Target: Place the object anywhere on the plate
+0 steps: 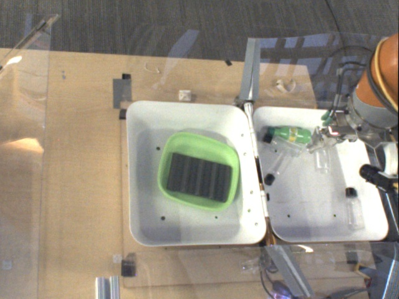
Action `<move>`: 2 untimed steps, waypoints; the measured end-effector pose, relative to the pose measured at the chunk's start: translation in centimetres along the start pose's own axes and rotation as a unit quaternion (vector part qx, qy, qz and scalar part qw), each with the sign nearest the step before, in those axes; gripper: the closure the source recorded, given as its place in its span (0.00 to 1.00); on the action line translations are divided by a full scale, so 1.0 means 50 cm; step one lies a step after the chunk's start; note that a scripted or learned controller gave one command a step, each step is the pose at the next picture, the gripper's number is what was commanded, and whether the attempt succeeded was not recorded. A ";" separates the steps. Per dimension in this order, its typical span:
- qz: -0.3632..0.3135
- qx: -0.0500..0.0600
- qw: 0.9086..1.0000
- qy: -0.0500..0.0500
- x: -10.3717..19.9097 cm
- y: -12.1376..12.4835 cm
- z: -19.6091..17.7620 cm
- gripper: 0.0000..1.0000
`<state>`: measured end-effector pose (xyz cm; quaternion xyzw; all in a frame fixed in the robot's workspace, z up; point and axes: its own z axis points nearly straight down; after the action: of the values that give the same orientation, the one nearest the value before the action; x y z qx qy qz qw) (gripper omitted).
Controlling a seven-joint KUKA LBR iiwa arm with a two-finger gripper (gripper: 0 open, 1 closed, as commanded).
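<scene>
Green plastic bottle (290, 134) lies on its side at the far-left corner of the right white bin (330, 229); clear items beside it hard to resolve. Green square plate with dark ribbed insert (198, 172) sits in the left bin (143, 217). Gripper (327, 131) blurred near bottle.

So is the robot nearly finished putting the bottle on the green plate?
Not yet. Nothing looks done: the green plate in the left bin holds only its dark ribbed insert. The green bottle lies in the right bin. The gripper is right beside the bottle, so reaching for it seems underway. Grabbing, carrying it over and setting it on the plate are left.
</scene>
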<state>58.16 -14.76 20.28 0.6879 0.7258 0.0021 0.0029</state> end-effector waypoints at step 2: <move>-0.167 0.001 0.986 0.001 0.278 0.028 0.035 1.00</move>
<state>58.84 -0.81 18.49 0.5573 0.8303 0.0017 0.0020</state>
